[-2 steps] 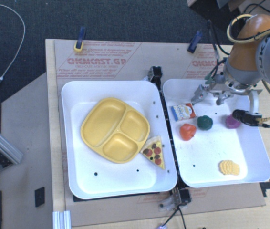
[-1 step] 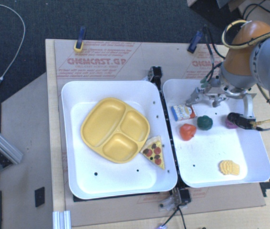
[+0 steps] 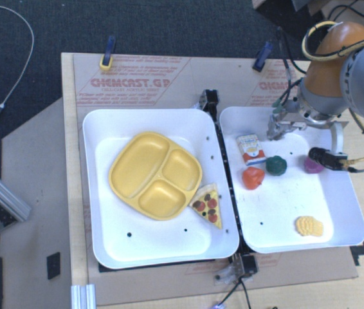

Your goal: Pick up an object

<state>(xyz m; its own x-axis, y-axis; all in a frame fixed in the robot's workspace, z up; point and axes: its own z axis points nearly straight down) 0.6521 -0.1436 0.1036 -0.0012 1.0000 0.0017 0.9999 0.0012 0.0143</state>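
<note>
My gripper (image 3: 277, 129) hangs over the far part of the right bin (image 3: 336, 237), just right of and above a small white, red and blue carton (image 3: 251, 149). Nothing shows between it and the bin floor. Below the carton lie a red tomato-like piece (image 3: 253, 177) and a dark green ball (image 3: 276, 166). A purple piece (image 3: 312, 166) sits further right, partly hidden by the robot's own fittings. A yellow ridged piece (image 3: 309, 226) lies near the bin's front right.
The left bin (image 3: 105, 237) holds a yellow divided plate (image 3: 155, 174) and a pizza slice (image 3: 208, 205) by its right wall. A black clamp (image 3: 209, 99) sits at the far end of the gap between the bins. Blue clips hold the cardboard base.
</note>
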